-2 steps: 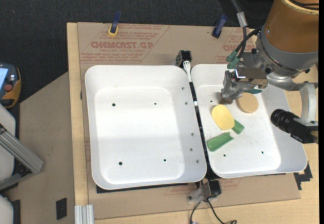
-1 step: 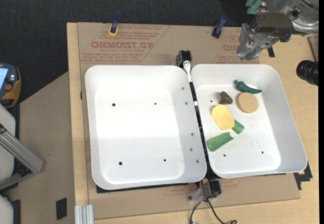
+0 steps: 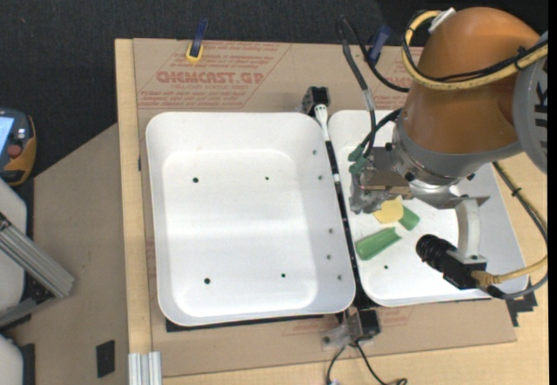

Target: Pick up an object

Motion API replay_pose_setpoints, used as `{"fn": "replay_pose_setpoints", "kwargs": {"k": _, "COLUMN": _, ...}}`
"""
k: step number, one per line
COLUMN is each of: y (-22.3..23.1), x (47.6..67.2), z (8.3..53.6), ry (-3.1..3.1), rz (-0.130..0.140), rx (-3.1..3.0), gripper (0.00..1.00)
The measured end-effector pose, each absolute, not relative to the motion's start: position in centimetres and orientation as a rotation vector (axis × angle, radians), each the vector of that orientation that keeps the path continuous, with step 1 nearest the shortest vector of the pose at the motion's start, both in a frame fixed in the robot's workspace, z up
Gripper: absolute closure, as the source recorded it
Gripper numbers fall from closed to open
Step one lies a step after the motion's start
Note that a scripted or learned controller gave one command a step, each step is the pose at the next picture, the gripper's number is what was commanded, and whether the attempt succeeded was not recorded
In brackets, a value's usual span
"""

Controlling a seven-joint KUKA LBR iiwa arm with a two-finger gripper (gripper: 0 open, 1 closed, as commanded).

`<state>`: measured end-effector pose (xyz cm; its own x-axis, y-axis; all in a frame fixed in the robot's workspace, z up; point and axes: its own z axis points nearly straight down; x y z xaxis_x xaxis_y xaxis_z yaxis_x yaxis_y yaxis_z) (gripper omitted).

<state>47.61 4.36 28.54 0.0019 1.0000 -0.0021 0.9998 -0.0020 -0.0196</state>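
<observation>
My gripper [image 3: 370,192] hangs low over the left part of the right bin [image 3: 426,283], under the big orange band of the arm. Just right of it lies a yellow block [image 3: 389,214] with a small green piece [image 3: 409,220] touching its right side. A longer green block [image 3: 377,243] lies below them on the bin floor. Another green bit [image 3: 356,154] peeks out above the gripper, near the bin's left wall. The arm hides the top and right of this bin.
The left bin [image 3: 244,218] sits beside the right one, sharing a dark divider edge. A black cylindrical part [image 3: 439,257] of the arm's gear juts over the right bin's lower area. Cables loop above the arm. Cardboard surrounds both bins.
</observation>
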Motion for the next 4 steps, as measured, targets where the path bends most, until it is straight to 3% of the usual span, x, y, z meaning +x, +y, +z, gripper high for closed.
{"fn": "replay_pose_setpoints", "kwargs": {"k": 1, "y": 8.6, "x": 48.0, "z": 40.1, "ry": -2.233, "rz": -0.020, "rx": -2.220, "gripper": 1.00}}
{"fn": "replay_pose_setpoints", "kwargs": {"k": 2, "y": 9.8, "x": 49.5, "z": 38.7, "ry": -2.224, "rz": -0.002, "rx": -2.220, "gripper": 1.00}}
{"fn": "replay_pose_setpoints", "kwargs": {"k": 3, "y": 5.1, "x": 47.8, "z": 30.2, "ry": -2.211, "rz": 0.014, "rx": -2.224, "gripper": 1.00}}
{"fn": "replay_pose_setpoints", "kwargs": {"k": 4, "y": 8.4, "x": 48.1, "z": 42.8, "ry": -2.233, "rz": -0.022, "rx": -2.223, "gripper": 1.00}}
